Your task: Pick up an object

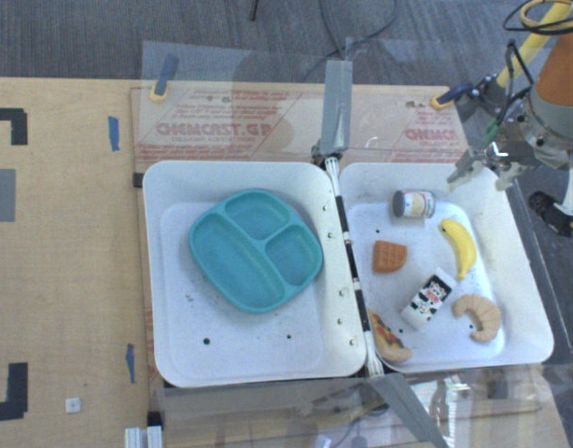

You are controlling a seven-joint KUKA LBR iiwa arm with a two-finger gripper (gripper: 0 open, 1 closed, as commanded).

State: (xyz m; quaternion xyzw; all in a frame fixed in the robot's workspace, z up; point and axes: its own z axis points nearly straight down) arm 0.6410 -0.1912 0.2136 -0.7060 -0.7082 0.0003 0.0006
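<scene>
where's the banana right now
The yellow banana lies in the right white bin, toward its right side. It sits just below the small tipped jar, right of the orange waffle piece and above the tan croissant.

Teal divided plate (256,249); yellow banana (460,245); orange waffle (390,256); tan croissant (480,316); black-and-white spotted carton (427,300); white bins (174,343).

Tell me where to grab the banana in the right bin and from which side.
Grip the banana across its narrow middle, coming straight down from above. It lies flat, curving lengthwise up the bin, with bare floor on both long sides for the fingers.
</scene>
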